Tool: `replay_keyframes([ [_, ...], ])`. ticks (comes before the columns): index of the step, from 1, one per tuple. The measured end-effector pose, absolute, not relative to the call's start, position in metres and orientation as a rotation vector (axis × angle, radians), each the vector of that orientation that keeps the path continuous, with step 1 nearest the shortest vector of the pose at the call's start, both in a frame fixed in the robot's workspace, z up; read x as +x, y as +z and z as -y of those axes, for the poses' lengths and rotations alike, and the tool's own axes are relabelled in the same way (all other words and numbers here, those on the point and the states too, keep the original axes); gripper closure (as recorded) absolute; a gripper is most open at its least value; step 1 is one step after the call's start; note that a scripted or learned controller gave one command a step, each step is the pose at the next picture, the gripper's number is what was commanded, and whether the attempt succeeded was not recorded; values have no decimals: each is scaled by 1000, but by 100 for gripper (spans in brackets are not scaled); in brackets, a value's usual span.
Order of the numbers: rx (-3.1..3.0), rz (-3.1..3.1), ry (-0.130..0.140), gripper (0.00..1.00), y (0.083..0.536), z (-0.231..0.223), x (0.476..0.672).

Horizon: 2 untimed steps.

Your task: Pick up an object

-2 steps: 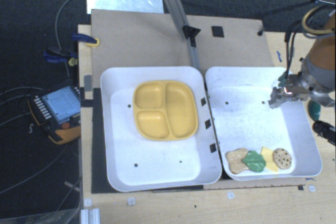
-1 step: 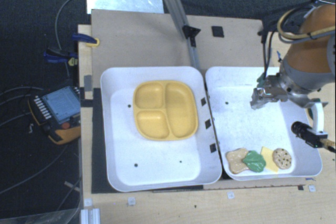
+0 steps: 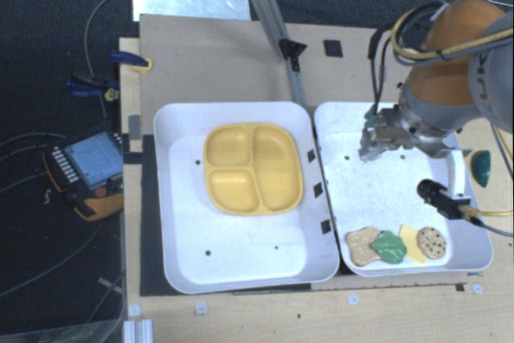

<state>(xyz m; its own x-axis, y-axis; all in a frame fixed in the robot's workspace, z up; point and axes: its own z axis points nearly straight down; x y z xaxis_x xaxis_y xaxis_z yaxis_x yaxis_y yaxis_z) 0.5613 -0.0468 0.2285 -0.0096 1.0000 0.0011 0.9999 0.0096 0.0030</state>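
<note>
Four small food-shaped pieces are lying in a row along the near edge of the right bin point(image 3: 482, 253): a tan, bone-like biscuit point(image 3: 362, 245), a green leafy piece point(image 3: 390, 247) overlapping its right end, a yellow wedge point(image 3: 412, 242) just behind that, and a round speckled cookie point(image 3: 432, 242) at the right end. All four are resting on the bin floor, touching or nearly touching one another.

The gripper point(image 3: 371, 150) is hanging over the far left part of the same bin, well apart from the row of pieces, with nothing between it and the white floor below. Whether it is spread or closed cannot be told from this slant, as the tip is showing only as a grey blur. Nothing is visibly being held.

The grey arm with its orange band point(image 3: 459, 32) is reaching in from the right, trailing yellow and black cables.

In the left bin point(image 3: 173, 253), a yellow divided plate point(image 3: 254, 169) with three compartments is sitting flat toward the far side.
</note>
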Motion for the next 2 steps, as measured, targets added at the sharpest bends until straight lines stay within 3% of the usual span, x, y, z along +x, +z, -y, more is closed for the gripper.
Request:
replay_keyframes([
  [2, 2209, -2234, 6, 100, 230, -58, 576],
])
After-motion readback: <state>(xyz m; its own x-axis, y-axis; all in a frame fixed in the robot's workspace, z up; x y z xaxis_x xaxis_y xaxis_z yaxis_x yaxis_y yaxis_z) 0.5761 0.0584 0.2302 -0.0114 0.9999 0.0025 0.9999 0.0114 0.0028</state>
